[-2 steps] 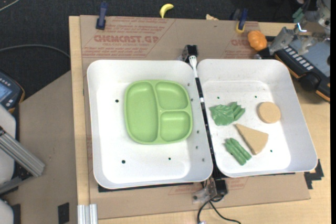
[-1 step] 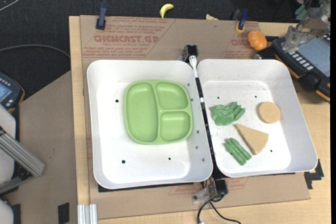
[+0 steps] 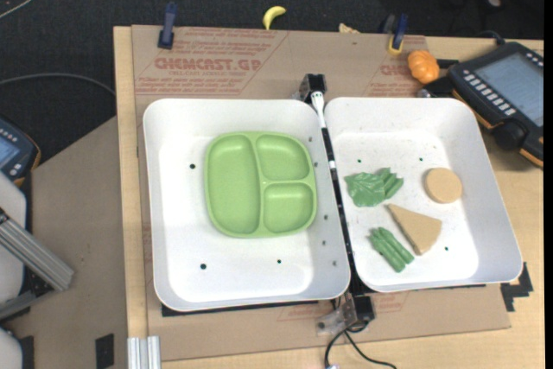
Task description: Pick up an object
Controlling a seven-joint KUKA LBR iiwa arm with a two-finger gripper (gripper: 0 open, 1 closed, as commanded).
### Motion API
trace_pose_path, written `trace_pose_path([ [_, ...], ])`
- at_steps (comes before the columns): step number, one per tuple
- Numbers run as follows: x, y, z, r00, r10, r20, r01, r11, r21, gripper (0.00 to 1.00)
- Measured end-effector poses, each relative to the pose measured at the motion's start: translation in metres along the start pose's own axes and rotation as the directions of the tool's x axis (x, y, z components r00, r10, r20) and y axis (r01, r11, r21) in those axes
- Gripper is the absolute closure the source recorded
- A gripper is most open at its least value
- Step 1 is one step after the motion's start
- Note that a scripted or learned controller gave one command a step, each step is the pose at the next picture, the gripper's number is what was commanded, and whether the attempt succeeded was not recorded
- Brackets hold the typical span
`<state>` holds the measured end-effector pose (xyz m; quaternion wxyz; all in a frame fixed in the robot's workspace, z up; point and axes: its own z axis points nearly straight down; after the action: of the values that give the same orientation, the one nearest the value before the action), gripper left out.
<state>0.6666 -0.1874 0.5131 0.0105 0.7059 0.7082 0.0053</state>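
Dark carpet floor around cardboard-topped bench [image 3: 216, 56]; two shallow white bins side by side.

Left bin [image 3: 173, 272]: pale green three-compartment plastic plate [image 3: 259, 183] at centre.

Right bin [image 3: 484, 186]: candidate objects clustered at centre. Green leafy toy lettuce [image 3: 373, 186] at 9 o'clock, round tan disc [image 3: 442, 185] at 3 o'clock, tan wedge [image 3: 416, 228] at 5 o'clock, green bean bundle [image 3: 390, 248] at 7 o'clock, just beside wedge.

Risks, judged: pieces low and flat, so fingers may skid; wedge and beans close, so may nudge both.

Gripper state: cannot tell.

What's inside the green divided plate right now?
All three compartments of the green divided plate look bare. It sits in the left bin, hiding the floor under it. The food pieces lie in the right bin.
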Motion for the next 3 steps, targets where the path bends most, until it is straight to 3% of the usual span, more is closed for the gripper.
trace_pose_path([
  [1, 0.156, 0.001, -0.009, 1.000, -0.013, -0.012, 0.013, 1.000, 0.017, 1.00],
  [2, 0.181, -0.073, 0.090, 1.000, 0.000, -0.009, 0.000, 0.999, 0.036, 1.00],
  [3, 0.116, -0.075, 0.178, 1.000, 0.010, -0.006, -0.010, 0.999, 0.032, 1.00],
])
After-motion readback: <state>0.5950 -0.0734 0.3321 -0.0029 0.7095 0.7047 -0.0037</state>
